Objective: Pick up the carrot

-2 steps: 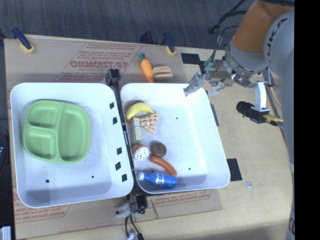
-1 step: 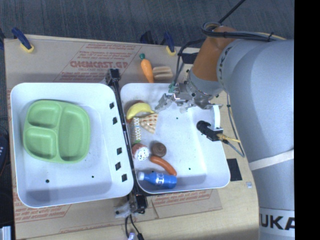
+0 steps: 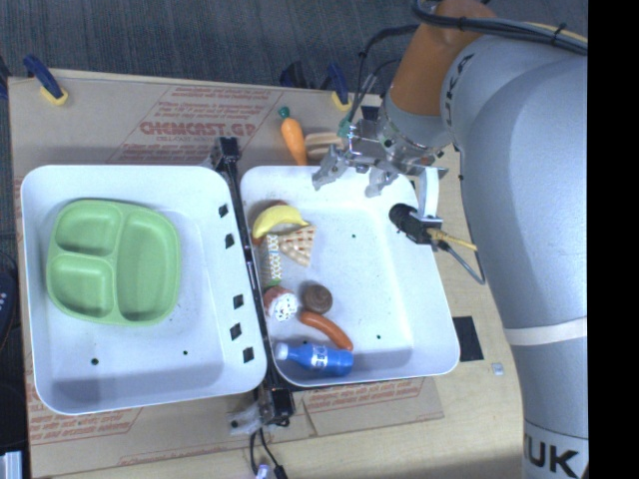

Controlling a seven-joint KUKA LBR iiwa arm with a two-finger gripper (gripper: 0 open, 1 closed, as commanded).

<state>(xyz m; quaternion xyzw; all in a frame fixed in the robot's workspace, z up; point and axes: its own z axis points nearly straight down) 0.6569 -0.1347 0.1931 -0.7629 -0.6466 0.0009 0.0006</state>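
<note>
Carrot (image 3: 292,139): one, outside the bins.
Gripper (image 3: 353,178): fingers apart, nothing between.
Bins (image 3: 419,297): two.
Banana (image 3: 277,218): one.

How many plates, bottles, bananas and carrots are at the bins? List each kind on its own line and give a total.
Plates: 1, the green divided plate in the left bin
Bottles: 1, the blue bottle in the right bin
Bananas: 1, the banana in the right bin
Carrots: 1, the carrot on the bench beyond the right bin
Total: 4
</note>
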